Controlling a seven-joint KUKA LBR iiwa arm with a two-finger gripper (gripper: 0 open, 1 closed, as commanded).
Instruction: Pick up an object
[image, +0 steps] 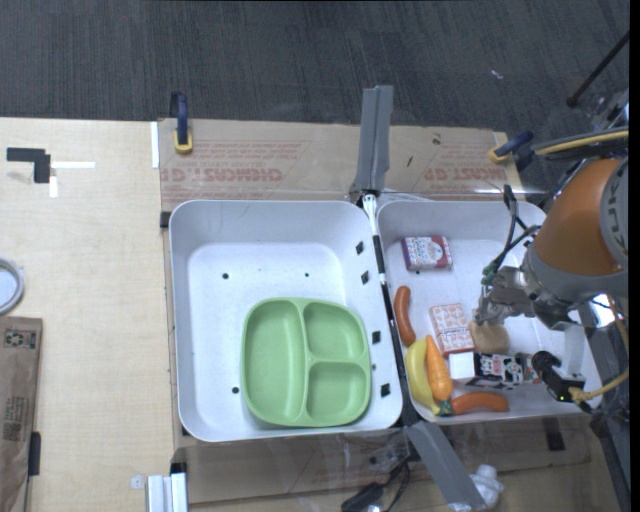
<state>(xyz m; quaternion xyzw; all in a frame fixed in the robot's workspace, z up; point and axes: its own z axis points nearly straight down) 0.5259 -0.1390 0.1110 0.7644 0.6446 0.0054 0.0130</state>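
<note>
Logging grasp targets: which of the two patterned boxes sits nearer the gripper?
The box mid-bin, just left of the gripper; the other box lies toward the bin's far wall.

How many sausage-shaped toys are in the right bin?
2: one hot dog lies near the bin's left wall, another along its front edge beside the carrot. Others may hide under the arm.

Two bins side by side on the tabletop (80, 220). Left bin (200, 240): divided plate (305, 362) at its 5 o'clock corner. Right bin (470, 215): small box (427, 252) at 11 o'clock, sausage (403, 314) along the 9 o'clock wall, banana (416, 375) and carrot (437, 370) touching at 7 o'clock, second sausage (480, 402) at 6 o'clock, snack packet (451, 326) mid-bin. Claw (490, 325) just at the packet's 3 o'clock side.
</note>
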